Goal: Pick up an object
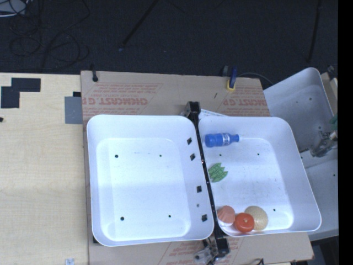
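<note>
Gripper fingers: can't tell. Blue bottle [221,139] lies at upper left of right bin [300,170]; red, tan and pink pieces cluster at the bottom wall, risking a wall-blocked or double grab.

1. A single fixed camera looks down from above the counter [38,164] at a slant, its far edge at the top of frame.
2. Both white bins fall inside the view: the left bin [140,128] sits near centre, with the right bin [287,159] touching it along a black divider [201,170].
3. The camera stands back far enough to take in cardboard [165,95] beyond the left bin and dark floor [165,26] further behind.
4. Pale counter stretches left of the left bin.
</note>
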`<act>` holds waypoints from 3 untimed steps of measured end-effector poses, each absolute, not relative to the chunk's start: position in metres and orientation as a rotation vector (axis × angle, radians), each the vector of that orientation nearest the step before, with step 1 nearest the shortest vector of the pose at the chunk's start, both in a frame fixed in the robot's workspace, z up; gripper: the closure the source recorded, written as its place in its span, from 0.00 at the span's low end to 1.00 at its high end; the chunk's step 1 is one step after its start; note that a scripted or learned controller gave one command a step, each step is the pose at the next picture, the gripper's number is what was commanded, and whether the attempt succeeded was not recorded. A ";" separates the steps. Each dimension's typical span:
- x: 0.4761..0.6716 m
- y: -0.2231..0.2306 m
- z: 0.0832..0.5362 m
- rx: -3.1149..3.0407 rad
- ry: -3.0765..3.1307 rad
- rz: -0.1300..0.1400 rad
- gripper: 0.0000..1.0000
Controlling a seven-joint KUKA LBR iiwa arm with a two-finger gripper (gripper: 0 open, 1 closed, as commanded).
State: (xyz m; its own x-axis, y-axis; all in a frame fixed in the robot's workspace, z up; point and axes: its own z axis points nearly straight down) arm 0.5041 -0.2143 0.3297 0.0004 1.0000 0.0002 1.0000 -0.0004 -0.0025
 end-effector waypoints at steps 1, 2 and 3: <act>0.474 -0.213 0.273 -2.218 -2.215 0.006 1.00; 0.475 -0.214 0.282 -2.222 -2.219 0.001 1.00; 0.475 -0.214 0.279 -2.224 -2.215 0.002 1.00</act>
State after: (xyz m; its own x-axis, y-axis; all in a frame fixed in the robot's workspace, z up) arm 0.4753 -0.2139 0.2792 0.0040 1.0000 0.0015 1.0000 -0.0040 -0.0031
